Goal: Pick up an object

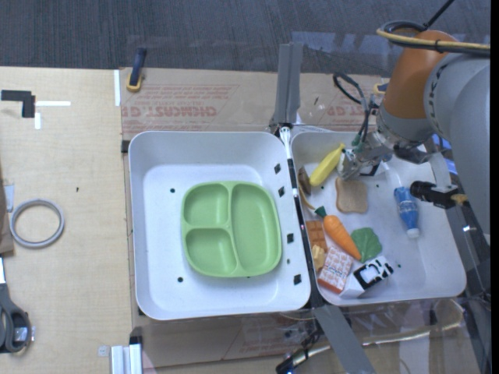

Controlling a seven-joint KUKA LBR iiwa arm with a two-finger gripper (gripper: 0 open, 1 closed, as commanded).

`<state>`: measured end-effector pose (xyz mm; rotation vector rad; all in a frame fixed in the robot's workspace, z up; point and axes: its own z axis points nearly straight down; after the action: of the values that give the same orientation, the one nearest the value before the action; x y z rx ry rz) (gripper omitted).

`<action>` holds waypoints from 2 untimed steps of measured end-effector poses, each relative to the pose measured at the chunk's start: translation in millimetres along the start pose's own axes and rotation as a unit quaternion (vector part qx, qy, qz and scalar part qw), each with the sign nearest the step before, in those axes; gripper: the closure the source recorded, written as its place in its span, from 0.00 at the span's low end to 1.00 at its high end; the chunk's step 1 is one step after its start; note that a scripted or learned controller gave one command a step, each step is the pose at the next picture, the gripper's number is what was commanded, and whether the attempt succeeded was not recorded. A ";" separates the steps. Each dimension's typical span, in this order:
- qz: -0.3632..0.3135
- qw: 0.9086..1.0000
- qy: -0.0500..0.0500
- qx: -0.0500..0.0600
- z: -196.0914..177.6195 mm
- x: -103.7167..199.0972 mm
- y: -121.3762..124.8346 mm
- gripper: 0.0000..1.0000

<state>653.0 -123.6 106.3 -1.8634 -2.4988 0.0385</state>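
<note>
Toast (pixel 352 197) is seen in the right bin (pixel 437 283), right of frame centre, just below the gripper (pixel 357 166); whether the gripper is open or closed cannot be told. A banana (pixel 326 166) is seen to its left, a carrot (pixel 341 236) below, a blue tube (pixel 406 210) to the right. A green tray (pixel 231 228) is held in the left bin (pixel 156 162)
</note>
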 end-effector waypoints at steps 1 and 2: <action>0.238 0.971 0.001 -0.017 -86.0 53.2 19.0 1.00; 0.239 0.971 0.001 -0.016 -85.7 53.2 18.9 0.00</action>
<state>658.9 -66.7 191.5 -2.4255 -1.9979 0.0042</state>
